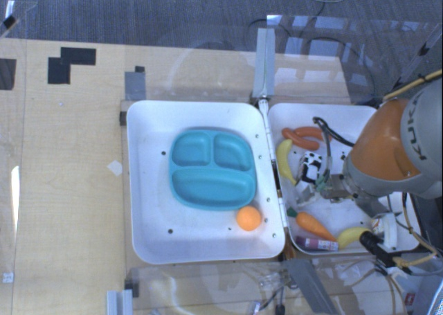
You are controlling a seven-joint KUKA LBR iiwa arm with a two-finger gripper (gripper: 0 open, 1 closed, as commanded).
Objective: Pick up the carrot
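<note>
The carrot lies near the front of the right bin, a red marker just beside it and a banana farther back. The gripper hangs above; whether it is parted is unclear. A crowded grab could catch the marker instead.

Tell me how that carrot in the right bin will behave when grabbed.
The carrot looks smooth and tapered, so it may slip toward its thin end. It seems rigid, probably a light toy. Lying on its side in the right bin, it could roll if nudged.
</note>
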